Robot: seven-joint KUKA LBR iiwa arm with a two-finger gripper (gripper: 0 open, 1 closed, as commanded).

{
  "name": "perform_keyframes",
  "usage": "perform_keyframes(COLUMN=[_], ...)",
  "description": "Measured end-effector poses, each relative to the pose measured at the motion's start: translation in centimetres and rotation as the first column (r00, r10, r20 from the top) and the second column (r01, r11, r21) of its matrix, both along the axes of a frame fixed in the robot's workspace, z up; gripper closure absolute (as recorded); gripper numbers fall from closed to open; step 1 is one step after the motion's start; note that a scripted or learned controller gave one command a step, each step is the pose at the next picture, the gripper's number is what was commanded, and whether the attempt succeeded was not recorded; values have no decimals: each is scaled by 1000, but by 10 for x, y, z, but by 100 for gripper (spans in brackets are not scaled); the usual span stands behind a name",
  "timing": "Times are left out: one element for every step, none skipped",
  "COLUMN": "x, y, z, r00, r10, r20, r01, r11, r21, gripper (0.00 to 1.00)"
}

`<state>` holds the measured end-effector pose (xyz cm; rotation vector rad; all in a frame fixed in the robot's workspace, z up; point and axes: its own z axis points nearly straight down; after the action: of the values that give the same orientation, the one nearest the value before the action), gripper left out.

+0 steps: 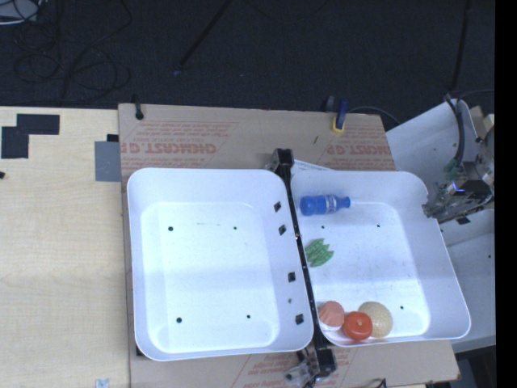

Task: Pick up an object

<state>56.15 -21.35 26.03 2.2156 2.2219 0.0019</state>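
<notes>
Three small round things, a pink one [329, 314], a red one [357, 325] and a cream one [377, 318], are sitting at the right bin's [440, 265] near edge. Farther in are lying a green leaf [318, 253] and a blue bottle [324, 204]. Well right of them, the gripper [454, 200] is hanging outside the bin.

bins [212, 186]: white plastic, smooth, slight sheen | bottle [325, 204]: blue plastic, glossy | board [242, 136] under bins: brown corrugated cardboard, matt, printed | bench [56, 249]: pale wood-grain, matt | leaf-shaped item [318, 253]: green, matt | round item [357, 325]: red, glossy
</notes>
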Motion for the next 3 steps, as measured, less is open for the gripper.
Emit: perform_keyframes(x=[-86,-86,-47], y=[0,1,1], z=[46,-10,-57], r00=[1000,1000,1000], r10=[-6,-3,-1], r20=[-6,-9,-8], r01=[6,3,1], r11=[1000,1000,1000], r21=[3,4,4], gripper=[100,100,100])
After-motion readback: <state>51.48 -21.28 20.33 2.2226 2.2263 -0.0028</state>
